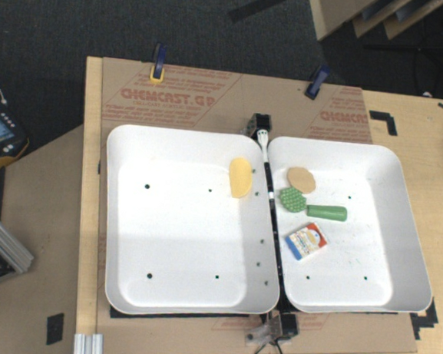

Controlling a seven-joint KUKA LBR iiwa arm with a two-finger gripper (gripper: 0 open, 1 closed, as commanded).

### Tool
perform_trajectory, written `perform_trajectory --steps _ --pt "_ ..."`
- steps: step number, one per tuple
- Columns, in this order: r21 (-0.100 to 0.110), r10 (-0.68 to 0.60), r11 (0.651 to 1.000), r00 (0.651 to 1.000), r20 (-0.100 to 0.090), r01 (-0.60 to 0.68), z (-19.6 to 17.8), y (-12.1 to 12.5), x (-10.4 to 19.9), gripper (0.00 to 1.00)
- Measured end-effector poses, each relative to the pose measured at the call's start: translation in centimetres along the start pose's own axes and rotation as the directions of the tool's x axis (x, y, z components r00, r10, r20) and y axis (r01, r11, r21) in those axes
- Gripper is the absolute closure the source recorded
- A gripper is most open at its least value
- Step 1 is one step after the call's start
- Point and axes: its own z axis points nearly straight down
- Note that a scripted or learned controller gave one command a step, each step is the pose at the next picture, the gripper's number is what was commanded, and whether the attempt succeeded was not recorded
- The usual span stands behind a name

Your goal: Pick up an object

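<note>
A yellow oblong object (pixel 241 177) lies in the left bin (pixel 125 225), close to its right wall near the back. In the right bin (pixel 400 250) a tan oval piece (pixel 301 179) rests near the back left. Just in front of it lies a green brush (pixel 310 206) with a round bristled head and a handle pointing right. A small red, white and blue packet (pixel 306 241) lies tilted in front of the brush.
Both bins sit on a cardboard sheet (pixel 213 94) held by two blue clamps (pixel 159 64) at the back edge. A cable and connector (pixel 273 331) lie at the front between the bins. A metal rail (pixel 0 238) stands at the left.
</note>
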Motion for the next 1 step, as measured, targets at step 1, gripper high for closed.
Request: perform_trajectory --steps 1 --pt "0.003 -0.001 1.000 1.000 -0.001 0.001 6.19 0.04 4.55 1.00"
